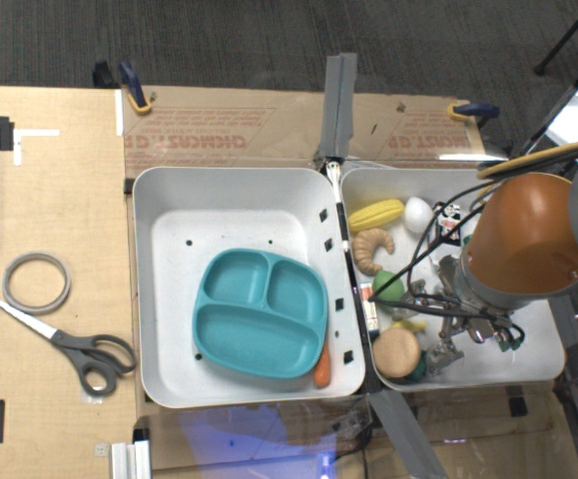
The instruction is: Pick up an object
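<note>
- You were at the reaching step: your arm (528, 238) hung low over the right bin (528, 362), and nothing looked lifted yet.
- Your gripper (448, 352) sat down among the toys, near the bun (396, 352). I could not tell if it had hold of anything.
- The bun was round and tan, at the bin's front left corner, just beside the gripper.
- Near it lay a corn (376, 214), a white egg (418, 211) and a curly croissant (370, 249).
- Next, I think you needed to close on one toy and lift straight up.
- The left bin (159, 267) held a blue plate (262, 313) and a carrot (322, 370).
</note>
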You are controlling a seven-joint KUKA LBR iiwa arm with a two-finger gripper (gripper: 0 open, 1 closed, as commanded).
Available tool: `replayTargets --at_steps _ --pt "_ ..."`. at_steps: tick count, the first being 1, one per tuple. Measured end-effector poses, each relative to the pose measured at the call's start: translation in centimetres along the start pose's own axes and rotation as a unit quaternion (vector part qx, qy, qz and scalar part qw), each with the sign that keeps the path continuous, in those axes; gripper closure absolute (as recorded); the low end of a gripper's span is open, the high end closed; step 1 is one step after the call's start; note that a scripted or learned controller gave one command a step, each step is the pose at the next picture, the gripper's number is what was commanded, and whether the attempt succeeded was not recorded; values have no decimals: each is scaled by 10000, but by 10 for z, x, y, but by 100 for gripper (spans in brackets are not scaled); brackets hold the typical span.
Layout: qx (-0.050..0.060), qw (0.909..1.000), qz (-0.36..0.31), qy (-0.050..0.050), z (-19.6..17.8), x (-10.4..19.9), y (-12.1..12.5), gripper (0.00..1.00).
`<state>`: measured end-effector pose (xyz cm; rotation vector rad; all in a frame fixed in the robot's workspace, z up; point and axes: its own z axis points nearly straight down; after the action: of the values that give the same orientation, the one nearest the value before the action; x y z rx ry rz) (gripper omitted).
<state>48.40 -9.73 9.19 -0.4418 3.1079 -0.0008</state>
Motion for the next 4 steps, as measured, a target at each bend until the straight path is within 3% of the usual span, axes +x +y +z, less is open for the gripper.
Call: replayTargets --at_steps 2,3,4 --pt "-3 9983 -579 -2 0 -23 -3 0" --pt "-2 9998 -221 -4 -45 -15 -54 0" --pt "-8 9999 160 2 0 -1 -42 0"
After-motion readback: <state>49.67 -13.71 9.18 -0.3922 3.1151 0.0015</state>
